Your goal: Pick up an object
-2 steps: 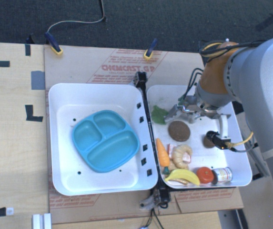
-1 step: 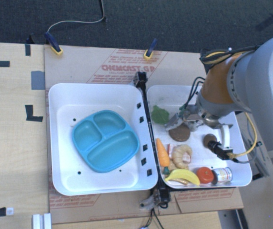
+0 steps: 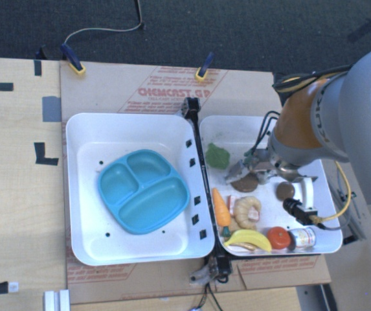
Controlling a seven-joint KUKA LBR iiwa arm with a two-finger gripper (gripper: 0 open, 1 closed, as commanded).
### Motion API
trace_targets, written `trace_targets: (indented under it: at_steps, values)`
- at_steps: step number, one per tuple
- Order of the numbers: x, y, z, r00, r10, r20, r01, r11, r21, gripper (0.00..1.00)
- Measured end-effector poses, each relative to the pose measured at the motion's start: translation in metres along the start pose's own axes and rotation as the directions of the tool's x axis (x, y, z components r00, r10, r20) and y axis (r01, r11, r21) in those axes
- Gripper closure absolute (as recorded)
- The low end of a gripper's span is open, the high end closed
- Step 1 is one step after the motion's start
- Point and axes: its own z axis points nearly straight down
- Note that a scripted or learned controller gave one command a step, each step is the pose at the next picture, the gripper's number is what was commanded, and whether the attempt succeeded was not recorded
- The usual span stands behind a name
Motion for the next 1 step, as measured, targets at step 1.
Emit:
trace_targets:
  at_steps: [1]
  values:
    - [0.0002,0.0001,-0.0097,1.000,0.000,0.000,0.000,1.000,0.001,1.00]
